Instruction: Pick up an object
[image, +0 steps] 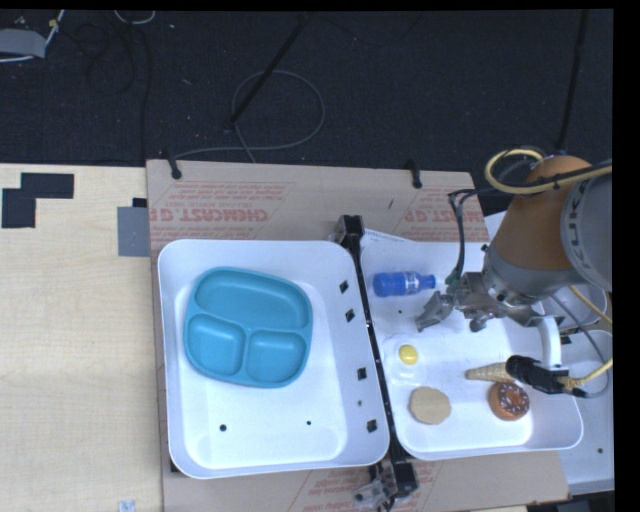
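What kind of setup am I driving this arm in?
Likely a robotics lab grasping bench: two white bins on cardboard, toy food like a donut and cookie, loose cables behind.

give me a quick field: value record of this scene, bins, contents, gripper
left bin: holds a blue divided plate
right bin: holds the small items
blue bottle: lying on its side, far end of right bin
yellow ball: near the divider between bins
tan cookie: near side, just below the ball
ice cream cone: lying flat, right of the ball
donut: near right corner, beside the cone
gripper: over right bin, right of the bottle, nothing seen between its fingers
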